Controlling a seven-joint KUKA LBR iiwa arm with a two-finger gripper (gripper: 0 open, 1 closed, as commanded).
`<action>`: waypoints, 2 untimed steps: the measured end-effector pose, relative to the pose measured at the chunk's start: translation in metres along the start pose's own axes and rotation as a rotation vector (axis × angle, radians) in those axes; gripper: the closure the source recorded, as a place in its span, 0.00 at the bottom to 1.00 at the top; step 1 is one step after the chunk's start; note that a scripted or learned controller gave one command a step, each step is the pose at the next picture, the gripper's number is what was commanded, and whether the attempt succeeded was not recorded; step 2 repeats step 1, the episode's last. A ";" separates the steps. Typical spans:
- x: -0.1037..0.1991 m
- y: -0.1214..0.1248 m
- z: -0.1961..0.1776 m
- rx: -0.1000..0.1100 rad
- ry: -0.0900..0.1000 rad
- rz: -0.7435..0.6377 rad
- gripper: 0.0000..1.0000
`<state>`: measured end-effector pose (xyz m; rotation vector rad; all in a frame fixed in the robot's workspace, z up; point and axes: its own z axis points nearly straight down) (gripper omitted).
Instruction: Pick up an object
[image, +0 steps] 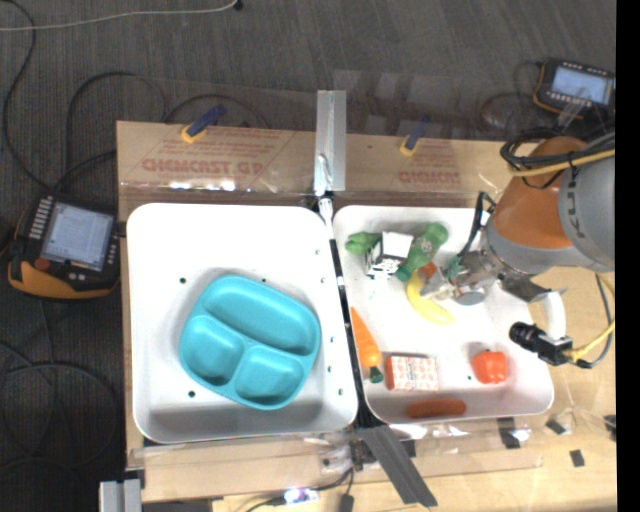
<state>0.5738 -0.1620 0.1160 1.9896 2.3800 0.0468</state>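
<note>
The right bin (520, 395) holds a yellow banana (428, 304), a green bottle-like toy (421, 250), a green vegetable (362, 242), a white cube (390, 252), an orange carrot (366, 342), a red-and-white box (412, 373), an orange-red pepper (489, 366) and a brown sausage (435, 407). My gripper (452, 283) is low in this bin, right at the banana's upper right end and just below the green bottle toy. The grey wrist and the orange band (530, 215) stretch away to the right. Nothing is seen lifted off the bin floor.
The left bin (160, 240) contains a teal divided plate (250, 338). A metal divider post (330, 140) stands between the bins at the back. Control pendants lie on the floor at far left (70, 245) and top right (575, 88). Cables trail near the arm.
</note>
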 end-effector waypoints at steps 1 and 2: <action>0.027 0.030 -0.122 0.049 0.012 -0.090 1.00; 0.027 0.030 -0.122 0.049 0.012 -0.090 1.00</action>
